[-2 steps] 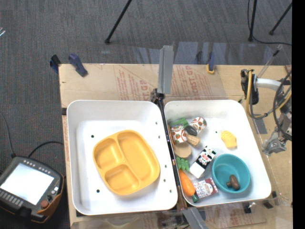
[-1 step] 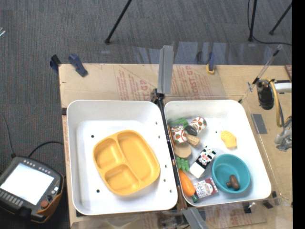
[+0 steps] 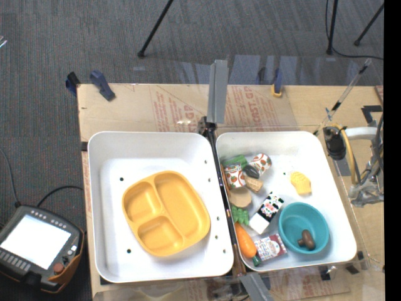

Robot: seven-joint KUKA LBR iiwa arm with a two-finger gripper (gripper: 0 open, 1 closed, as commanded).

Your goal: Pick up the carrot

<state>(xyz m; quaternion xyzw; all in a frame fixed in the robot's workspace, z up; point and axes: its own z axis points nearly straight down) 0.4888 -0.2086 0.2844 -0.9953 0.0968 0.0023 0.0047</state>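
- The divided plate (image 3: 166, 213) lies in the left bin (image 3: 100, 162).
- The right bin (image 3: 313, 144) sits just right of the left bin.
- The carrot (image 3: 245, 240) lies in the right bin, against its left wall.
- The bowl (image 3: 304, 228) sits right of the carrot, with a small object (image 3: 306, 237) in it.
- The carton (image 3: 266, 212) lies between carrot and bowl.

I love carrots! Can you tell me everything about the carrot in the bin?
The carrot is a small toy, bright orange with a green leafy top, smooth like plastic. It lies flat in the right bin, tight against the left wall near the front corner, green end pointing away. A pink-and-white packet touches its right side. Nothing is gripping it.
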